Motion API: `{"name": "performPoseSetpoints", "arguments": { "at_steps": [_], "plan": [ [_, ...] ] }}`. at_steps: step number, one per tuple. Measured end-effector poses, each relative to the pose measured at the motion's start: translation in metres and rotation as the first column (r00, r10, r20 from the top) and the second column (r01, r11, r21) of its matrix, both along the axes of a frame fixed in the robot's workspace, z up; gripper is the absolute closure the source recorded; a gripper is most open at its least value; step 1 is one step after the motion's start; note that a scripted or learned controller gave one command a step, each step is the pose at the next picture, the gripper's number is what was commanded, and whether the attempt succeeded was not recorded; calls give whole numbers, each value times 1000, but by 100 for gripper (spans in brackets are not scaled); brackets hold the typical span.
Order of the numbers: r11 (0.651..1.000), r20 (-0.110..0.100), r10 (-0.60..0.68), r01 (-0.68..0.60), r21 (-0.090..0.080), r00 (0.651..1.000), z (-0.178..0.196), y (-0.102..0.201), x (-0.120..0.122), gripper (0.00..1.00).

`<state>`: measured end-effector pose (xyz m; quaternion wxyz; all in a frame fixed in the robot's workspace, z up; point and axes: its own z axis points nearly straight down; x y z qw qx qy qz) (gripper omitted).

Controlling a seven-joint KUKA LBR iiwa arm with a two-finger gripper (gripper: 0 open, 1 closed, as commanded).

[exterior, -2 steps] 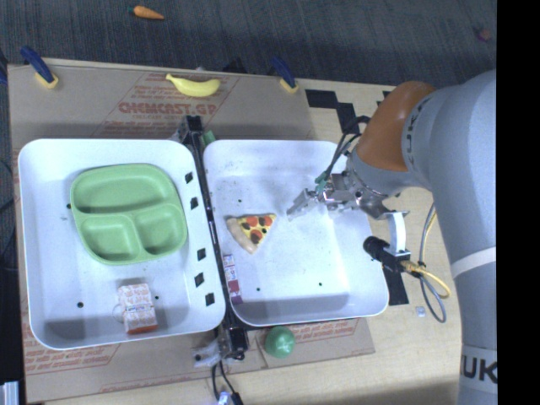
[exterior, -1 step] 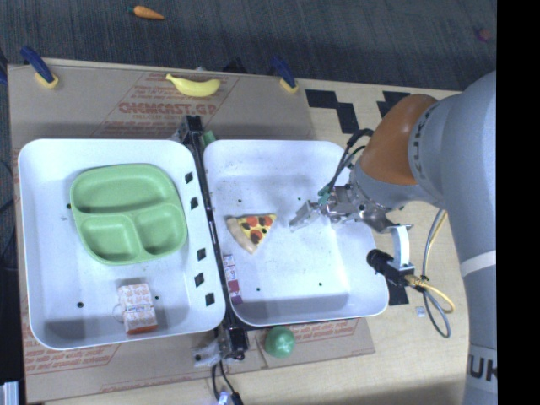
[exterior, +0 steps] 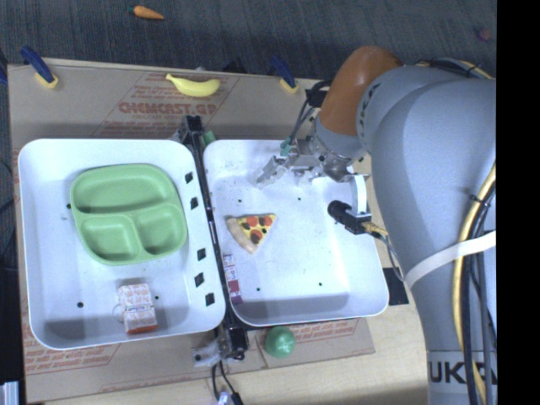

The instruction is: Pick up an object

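Your hand [exterior: 274, 169] sits low over the far part of the right bin [exterior: 359, 289], near its back wall, and from this angle you cannot tell whether it is open or closed; nothing is visibly caught in it. The nearest thing to pick is the pizza slice [exterior: 251, 229], lying flat on the right bin's floor, near the divider between the bins and a little in front of the hand.

The main risk is the shape of that slice. It looks thin and flat against the floor, so a straight descent may close above it or scrape the bin without getting under an edge. Its tip points roughly toward the front of the bin; grip across the wrong axis and it will likely squirt out sideways.

Watch the divider too: the slice is close to the left wall of this bin, and a finger landing on the rim would stop the descent short.

The other candidates are in the left bin [exterior: 34, 251]: a green divided tray [exterior: 126, 212] and a small boxed snack [exterior: 137, 305]. The tray is wide and probably beyond the hand's span. The banana [exterior: 193, 83] and green ball [exterior: 279, 341] lie outside the bins on the surface.
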<state>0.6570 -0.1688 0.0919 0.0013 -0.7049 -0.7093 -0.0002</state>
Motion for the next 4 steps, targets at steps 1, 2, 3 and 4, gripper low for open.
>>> {"name": "performPoseSetpoints", "arguments": {
  "at_steps": [1, 2, 3, 4],
  "plan": [
    [1000, -1, 4, -4, 0, 1000, 11, 0, 0, 100],
    [1000, 3, 0, 0, 0, 1000, 80, 63, 1, 100],
    [1000, 0, 0, 0, -1, 1000, 79, 62, 0, 0],
    [1000, -2, -4, 4, -2, 1000, 9, -36, -2, 0]
  ]
}}
